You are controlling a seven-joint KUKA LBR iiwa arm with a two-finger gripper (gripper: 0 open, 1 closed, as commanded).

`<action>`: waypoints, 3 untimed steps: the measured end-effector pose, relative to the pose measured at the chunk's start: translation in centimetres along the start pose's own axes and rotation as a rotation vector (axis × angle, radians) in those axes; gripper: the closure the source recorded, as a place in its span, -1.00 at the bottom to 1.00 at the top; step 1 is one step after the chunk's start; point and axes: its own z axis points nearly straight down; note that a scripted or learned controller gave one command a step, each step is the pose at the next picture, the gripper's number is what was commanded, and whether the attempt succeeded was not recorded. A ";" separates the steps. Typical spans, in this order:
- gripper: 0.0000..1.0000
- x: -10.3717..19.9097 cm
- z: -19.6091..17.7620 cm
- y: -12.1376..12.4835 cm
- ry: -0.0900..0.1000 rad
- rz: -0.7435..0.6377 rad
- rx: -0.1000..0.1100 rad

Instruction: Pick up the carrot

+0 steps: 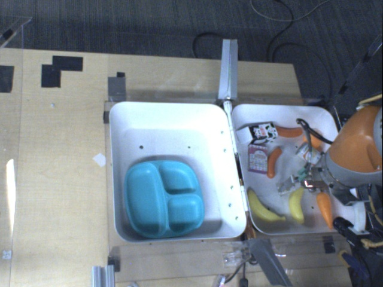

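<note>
carrot [324, 208] | right bin [242, 119] | just right-below tool [303, 176], apart

Pincer [306, 181] blurring among cables, finger state unreadable. Arm [359, 148] covering right bin's [287, 111] far corner. Carrot [324, 208] partly hiding under wrist.

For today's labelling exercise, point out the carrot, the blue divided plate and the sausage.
carrot [324, 208], camera view, middle of its orange body.
blue divided plate [142, 197], camera view, floor of its large left compartment.
sausage [273, 162], camera view, middle of its length.
</note>
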 end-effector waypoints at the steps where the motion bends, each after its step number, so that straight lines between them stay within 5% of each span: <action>1: -1.00 -3.7 0.0 0.1 0.019 -0.079 0.007; 2: -1.00 -1.7 -3.7 0.9 0.005 -0.316 0.012; 3: -1.00 1.5 -1.3 -0.4 0.006 -0.266 0.015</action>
